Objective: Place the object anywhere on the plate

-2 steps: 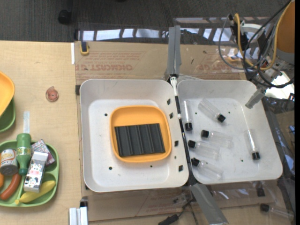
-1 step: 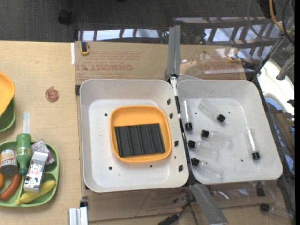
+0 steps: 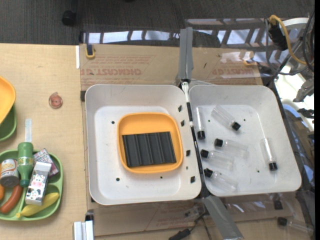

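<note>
An orange plate [image 3: 149, 121] with a dark grey ridged panel [image 3: 150, 149] in its middle lies in the left white bin [image 3: 100, 149]. Several clear vials with black caps lie scattered in the right white bin [image 3: 285, 149]. One vial [image 3: 199, 121] rests along that bin's left wall. Another [image 3: 226, 118] lies near the middle top, and a third [image 3: 268, 153] sits toward the right side. More vials [image 3: 220, 158] are grouped at the lower left of that bin.
A green tray [image 3: 52, 199] of toy food stands at the far left, with an orange bowl [image 3: 5, 101] above it. A small pink object [image 3: 55, 100] lies on the wooden bench. Cables and metal framing [image 3: 280, 34] crowd the top right.
</note>
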{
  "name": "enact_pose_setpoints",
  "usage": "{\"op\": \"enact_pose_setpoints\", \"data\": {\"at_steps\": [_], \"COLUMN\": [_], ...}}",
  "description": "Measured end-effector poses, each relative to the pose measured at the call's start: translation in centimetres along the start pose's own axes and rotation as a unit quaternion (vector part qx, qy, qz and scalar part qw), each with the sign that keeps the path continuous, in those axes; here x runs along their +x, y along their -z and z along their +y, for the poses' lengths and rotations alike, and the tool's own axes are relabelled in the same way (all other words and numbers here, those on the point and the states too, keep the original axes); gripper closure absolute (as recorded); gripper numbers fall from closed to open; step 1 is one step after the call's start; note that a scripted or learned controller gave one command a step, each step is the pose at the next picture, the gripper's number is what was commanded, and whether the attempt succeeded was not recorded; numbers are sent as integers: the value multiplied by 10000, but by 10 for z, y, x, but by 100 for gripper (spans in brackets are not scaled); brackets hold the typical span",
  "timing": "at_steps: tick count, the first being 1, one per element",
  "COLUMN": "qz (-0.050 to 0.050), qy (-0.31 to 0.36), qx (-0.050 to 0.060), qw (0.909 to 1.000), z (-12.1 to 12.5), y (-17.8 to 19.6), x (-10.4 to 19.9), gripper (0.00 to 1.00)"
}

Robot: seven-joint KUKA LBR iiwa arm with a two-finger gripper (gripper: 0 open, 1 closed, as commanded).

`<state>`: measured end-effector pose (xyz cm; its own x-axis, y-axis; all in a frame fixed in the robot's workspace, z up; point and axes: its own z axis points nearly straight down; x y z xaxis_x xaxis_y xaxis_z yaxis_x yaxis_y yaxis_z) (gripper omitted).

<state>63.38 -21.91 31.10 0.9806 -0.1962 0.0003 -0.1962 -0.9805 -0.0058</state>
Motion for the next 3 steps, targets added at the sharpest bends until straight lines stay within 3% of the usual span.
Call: {"op": "enact_pose_setpoints", "data": {"at_steps": [1,2,3], "qz": [-5,7,-15], "qy": [-75,-64,-7], "qx": [-1,3,2], "qw": [10000,10000,10000], "z": [1,-5,-4], "y": [-76,15,-57], "x": [-3,26,25], "gripper": [0,0,0]}}
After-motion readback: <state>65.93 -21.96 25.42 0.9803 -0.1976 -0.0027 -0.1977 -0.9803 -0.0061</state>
